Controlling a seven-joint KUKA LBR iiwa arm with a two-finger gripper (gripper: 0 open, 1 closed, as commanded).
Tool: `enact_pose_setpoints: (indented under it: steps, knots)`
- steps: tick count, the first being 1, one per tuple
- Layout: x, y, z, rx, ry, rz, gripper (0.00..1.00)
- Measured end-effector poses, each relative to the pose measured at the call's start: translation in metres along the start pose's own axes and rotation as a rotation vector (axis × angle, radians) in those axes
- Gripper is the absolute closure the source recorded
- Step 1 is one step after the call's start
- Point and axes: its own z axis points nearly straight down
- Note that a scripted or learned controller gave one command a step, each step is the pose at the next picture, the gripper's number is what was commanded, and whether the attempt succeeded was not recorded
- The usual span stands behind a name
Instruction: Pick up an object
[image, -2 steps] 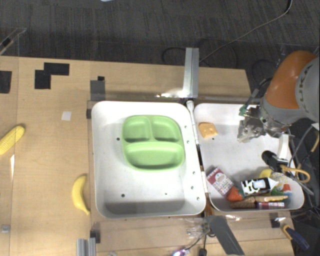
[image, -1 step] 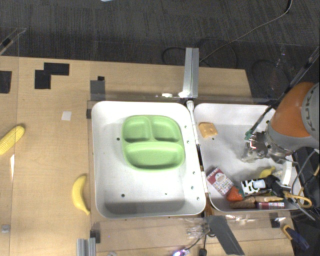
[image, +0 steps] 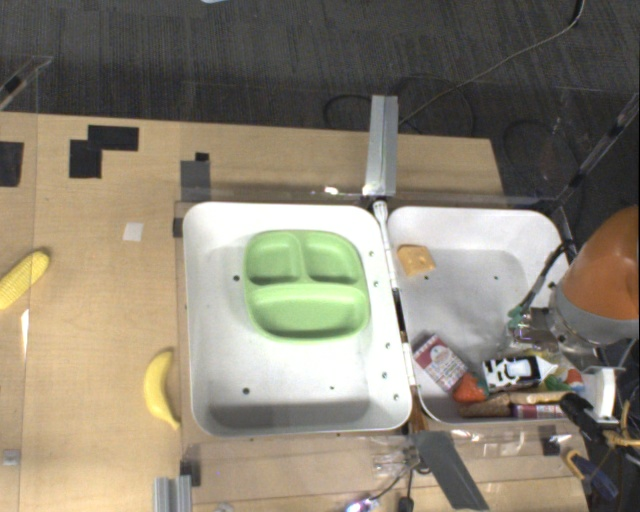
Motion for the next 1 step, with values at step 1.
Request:
enact_pose_setpoints:
  steps: [1]
  knots:
    - [0.0172,0.0765,-0.0369,0.018,0.006,-0.285,0.00]
